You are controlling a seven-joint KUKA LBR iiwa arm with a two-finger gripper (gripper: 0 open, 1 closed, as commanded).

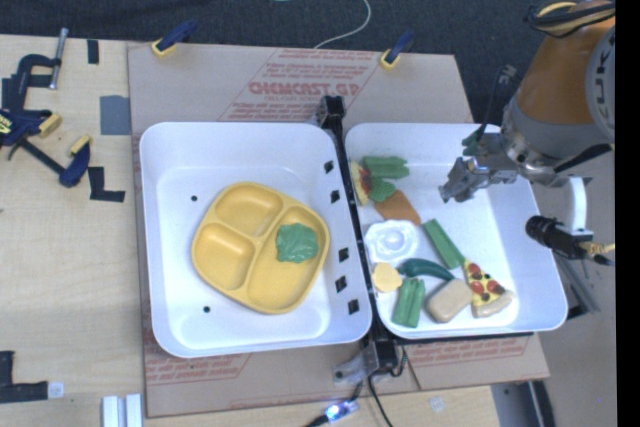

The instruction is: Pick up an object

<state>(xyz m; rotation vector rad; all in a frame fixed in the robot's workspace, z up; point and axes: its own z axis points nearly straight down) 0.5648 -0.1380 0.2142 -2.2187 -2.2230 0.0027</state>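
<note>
My gripper [458,188] hangs over the right bin [520,215], near its upper right part, with nothing seen between its fingers. Toy food lies below and left of it: a green pod [385,167], an orange carrot piece [398,206], a white fried egg [390,241], a green stick [441,243], a dark teal pepper [425,267], a pizza slice [485,287], a tan bread piece [447,300], a green pickle [408,302] and a small yellow round [386,277].
The left bin [170,215] holds a yellow divided plate [240,245] with a green leafy piece [297,243] in one compartment. Black clips sit along the divider [342,215] between the bins. Clamps lie on the bench at far left [30,125].
</note>
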